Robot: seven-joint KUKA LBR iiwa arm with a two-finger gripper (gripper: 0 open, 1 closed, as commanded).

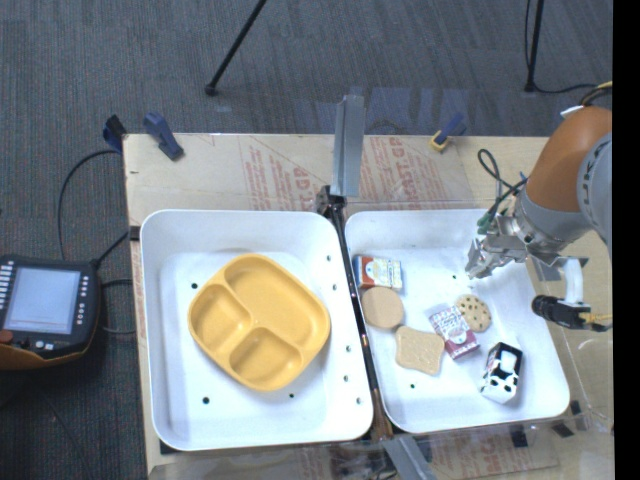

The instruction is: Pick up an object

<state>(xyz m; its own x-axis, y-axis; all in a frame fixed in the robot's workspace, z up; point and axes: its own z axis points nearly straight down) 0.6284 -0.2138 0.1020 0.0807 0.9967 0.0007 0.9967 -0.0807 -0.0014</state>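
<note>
Cookie (474,313) lies in the right bin (420,238), just below the gripper (487,258) (fingers apart, nothing between them); I'd drop straight down and straddle it. That bin also holds a toast slice (419,350), bun (382,308), two packets and a cow-patterned carton (501,371); the left bin (170,268) holds a yellow tray (259,321).

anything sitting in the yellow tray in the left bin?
No, the compartments of the yellow tray are bare; the toy foods, such as the cookie and toast, lie in the right bin.
</note>
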